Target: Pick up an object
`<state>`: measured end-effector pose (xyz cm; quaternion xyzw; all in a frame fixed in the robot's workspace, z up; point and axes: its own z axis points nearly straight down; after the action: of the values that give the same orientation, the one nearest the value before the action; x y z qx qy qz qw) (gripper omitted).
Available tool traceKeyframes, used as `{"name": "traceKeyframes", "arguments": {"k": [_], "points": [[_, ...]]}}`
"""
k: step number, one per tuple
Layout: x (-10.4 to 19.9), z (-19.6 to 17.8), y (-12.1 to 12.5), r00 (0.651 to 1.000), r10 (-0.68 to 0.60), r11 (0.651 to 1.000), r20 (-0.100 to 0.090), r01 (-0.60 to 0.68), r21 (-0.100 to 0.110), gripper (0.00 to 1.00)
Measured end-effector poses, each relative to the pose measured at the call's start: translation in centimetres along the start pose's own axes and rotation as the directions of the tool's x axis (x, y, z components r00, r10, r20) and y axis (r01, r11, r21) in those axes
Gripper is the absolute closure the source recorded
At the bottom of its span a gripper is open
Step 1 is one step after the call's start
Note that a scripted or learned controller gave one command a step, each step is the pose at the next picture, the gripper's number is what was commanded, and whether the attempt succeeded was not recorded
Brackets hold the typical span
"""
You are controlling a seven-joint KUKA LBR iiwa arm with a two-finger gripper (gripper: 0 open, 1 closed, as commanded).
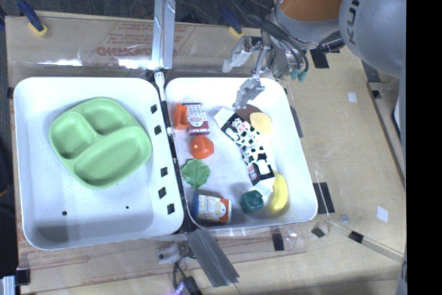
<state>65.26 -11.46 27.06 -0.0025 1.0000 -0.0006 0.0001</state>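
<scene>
Nearest us in the right bin (pixel 297 169) lie a small carton (pixel 211 208), a dark green piece (pixel 252 201) and a banana (pixel 278 193), all close to the near wall. A leafy green item (pixel 196 172) sits just beyond the carton, then a small orange-red fruit (pixel 202 146), and farther still a red-and-white packet (pixel 192 117). A long black-and-white patterned box (pixel 250 146) runs diagonally from the banana up toward the far corner, with a yellow lemon-like piece (pixel 260 122) touching its far end. The left bin (pixel 27 148) holds a green divided plate (pixel 101 140).

We judge the patterned box or the yellow piece the likely target: both lie just nearer us than the tool (pixel 250 88), which hangs over the bin's far edge, so the move is a short descent toward us, across the box's long axis. We cannot tell whether the tool is released or clenched; cables and brackets blur it. Nothing visibly sits in it. A dark object by the yellow piece is partly hidden.
</scene>
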Motion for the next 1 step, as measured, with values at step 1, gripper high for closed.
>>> {"name": "traceKeyframes", "arguments": {"k": [1], "points": [[0.40, 13.13, 2.18, 0.996, -0.084, 0.996, -0.008, 0.084, -0.004, 0.00]]}}
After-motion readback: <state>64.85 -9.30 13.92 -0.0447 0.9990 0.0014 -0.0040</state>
